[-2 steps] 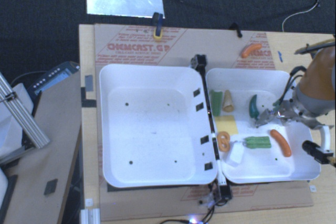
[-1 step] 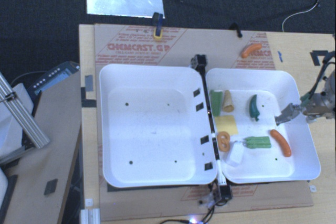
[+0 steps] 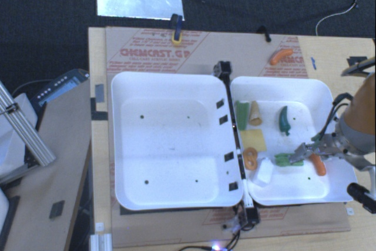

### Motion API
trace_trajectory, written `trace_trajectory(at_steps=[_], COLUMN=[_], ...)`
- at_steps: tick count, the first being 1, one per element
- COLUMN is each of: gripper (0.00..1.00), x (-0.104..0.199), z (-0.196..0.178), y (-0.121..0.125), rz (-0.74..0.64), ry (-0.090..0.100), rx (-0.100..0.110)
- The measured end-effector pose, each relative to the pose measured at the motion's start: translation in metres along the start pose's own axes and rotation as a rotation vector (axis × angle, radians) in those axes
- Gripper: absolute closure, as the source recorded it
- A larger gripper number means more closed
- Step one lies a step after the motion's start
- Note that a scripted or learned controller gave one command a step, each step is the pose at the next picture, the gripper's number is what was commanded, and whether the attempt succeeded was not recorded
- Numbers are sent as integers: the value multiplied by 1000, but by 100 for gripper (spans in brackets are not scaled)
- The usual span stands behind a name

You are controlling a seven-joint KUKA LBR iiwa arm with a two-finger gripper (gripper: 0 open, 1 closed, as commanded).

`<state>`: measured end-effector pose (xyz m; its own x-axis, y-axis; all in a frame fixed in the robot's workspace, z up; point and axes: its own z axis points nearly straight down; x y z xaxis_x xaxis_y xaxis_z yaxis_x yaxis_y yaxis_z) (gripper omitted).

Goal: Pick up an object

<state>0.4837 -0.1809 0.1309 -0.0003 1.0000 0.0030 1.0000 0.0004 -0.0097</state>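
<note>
The right bin (image 3: 311,90) holds several small toys. Among them are a green piece (image 3: 288,159), an orange carrot-like piece (image 3: 319,166), a dark green pepper (image 3: 284,119), a yellow square (image 3: 254,139), an orange ring (image 3: 251,158), a white piece (image 3: 264,172), a tan cone (image 3: 255,113) and a green strip (image 3: 241,115). My gripper (image 3: 305,153) is low in the right bin's front right part. It sits between the green piece and the orange carrot-like piece, close to both. The view does not show anything lifted.
The left bin (image 3: 126,88) lies beside the right one, with a black divider (image 3: 232,126) between them. An orange sausage-like toy (image 3: 281,56) and a yellow-blue clamp (image 3: 176,29) lie on the board behind the bins. A cable (image 3: 341,12) runs at the back right.
</note>
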Motion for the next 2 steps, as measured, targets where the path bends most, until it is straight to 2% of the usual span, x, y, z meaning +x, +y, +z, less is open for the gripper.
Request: trace_trajectory(at_steps=[1,2], gripper=[0,100], x=[-27,-27], z=[45,31], y=[6,8], rz=[1,-1], ry=[-3,-7], rx=[-16,-23])
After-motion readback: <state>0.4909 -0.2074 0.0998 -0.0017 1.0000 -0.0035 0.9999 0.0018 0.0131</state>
